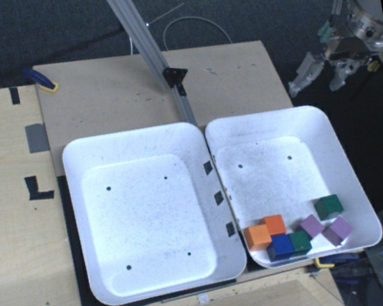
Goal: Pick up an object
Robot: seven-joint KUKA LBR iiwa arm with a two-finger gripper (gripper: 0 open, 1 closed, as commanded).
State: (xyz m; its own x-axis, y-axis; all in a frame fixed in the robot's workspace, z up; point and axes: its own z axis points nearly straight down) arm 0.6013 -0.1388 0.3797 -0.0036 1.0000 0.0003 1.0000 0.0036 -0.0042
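Beyond bench (237, 75), open pincer (322, 76) hangs empty.

Arm at 2 o'clock of frame: grey metal wrist, orange band above it at the top corner. Gripper (323, 80) pale grey, two slim tapered fingers (303, 80) with light tips. Dark housing behind them; small teal-green fitting on its 10 o'clock side.
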